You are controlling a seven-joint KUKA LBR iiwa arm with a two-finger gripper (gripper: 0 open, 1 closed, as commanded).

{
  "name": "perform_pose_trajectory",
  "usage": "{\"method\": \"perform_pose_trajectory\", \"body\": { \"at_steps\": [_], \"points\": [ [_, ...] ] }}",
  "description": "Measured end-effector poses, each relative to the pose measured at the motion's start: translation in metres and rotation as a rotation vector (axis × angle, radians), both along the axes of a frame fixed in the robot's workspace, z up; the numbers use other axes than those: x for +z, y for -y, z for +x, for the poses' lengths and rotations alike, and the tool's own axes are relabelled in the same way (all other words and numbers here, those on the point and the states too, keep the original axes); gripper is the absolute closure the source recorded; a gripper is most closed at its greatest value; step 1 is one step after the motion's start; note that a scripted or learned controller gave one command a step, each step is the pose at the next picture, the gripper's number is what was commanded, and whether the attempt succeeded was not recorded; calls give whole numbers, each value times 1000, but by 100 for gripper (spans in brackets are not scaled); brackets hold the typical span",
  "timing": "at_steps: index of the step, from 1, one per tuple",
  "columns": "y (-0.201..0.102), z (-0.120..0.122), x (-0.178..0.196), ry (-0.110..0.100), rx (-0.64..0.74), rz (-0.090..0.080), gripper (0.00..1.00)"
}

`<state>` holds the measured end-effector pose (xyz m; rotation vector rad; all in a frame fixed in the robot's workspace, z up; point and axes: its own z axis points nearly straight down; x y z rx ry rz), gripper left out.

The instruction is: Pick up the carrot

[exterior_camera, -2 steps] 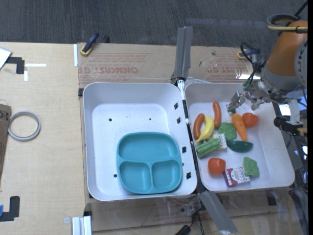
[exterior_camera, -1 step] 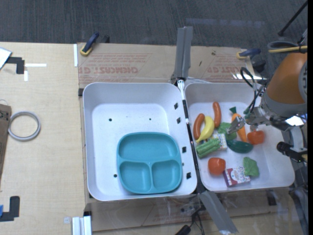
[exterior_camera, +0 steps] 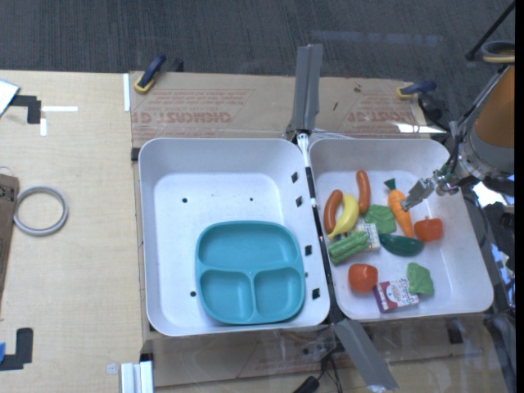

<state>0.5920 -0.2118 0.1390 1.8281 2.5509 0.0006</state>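
1. The carrot lies in the right bin, beside a red tomato.
2. The jaws hover just right of its leafy end, slightly spread, pinching nothing.

Robotics lab: clamped cardboard, twin white bins, tape roll.

Pretty even overhead lighting, soft shadows, decently sharp overall. The white bins look bright but not blown out, slight glare at the right.
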Motion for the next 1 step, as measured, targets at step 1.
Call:
{"method": "perform_pose_trajectory", "body": {
  "at_steps": [1],
  "points": [
    [10,-15,-47,-3,168,1,0]
  ]
}}
